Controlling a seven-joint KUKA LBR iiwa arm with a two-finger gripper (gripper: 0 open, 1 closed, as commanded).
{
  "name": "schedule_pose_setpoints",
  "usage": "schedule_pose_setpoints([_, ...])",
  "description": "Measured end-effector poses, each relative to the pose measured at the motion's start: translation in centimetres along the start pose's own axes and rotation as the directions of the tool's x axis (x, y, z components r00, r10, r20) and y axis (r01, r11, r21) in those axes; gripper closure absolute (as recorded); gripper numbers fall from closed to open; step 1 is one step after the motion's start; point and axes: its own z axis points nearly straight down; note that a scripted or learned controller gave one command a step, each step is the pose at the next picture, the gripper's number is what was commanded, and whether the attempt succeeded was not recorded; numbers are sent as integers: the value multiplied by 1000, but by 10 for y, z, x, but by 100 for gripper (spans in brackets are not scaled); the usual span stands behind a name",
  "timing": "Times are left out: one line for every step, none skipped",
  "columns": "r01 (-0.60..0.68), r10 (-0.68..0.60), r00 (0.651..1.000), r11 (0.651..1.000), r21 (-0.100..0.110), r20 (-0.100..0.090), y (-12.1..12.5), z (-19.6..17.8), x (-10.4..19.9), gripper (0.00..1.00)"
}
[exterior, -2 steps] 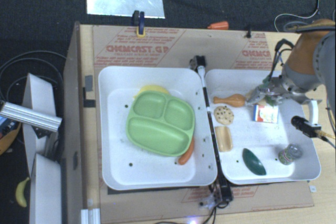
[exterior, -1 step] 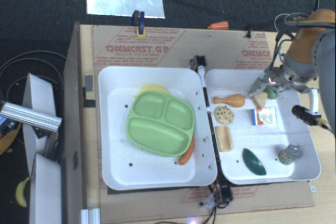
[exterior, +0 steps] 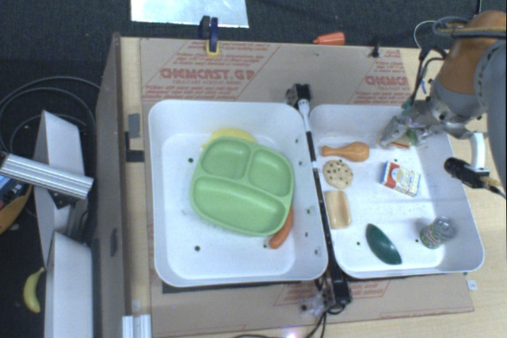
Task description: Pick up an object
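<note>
My gripper (exterior: 398, 134) hangs low over the far right part of the right bin (exterior: 459, 249), on the grey arm that comes in from the right. A small reddish thing (exterior: 403, 143) lies right under its tip, mostly hidden by it. In this bin lie a tan drumstick (exterior: 347, 150), a chocolate-chip cookie (exterior: 338, 172), a tan bun (exterior: 338, 210), a dark green oval piece (exterior: 383, 243), a small white and red carton (exterior: 401, 178) and a silver can (exterior: 436, 232). The drumstick is just left of the gripper, the carton just in front of it.
The left bin (exterior: 170, 170) holds a light green divided plate (exterior: 242, 186), with a yellow piece (exterior: 230, 135) peeping out behind it and an orange sausage (exterior: 281, 232) at its front right edge. A black clamp rail (exterior: 313, 170) runs between the bins.
</note>
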Motion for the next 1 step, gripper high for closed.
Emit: schedule_pose_setpoints([-9, 9, 1000, 1000, -2, -2, -66, -52, 4, 100])
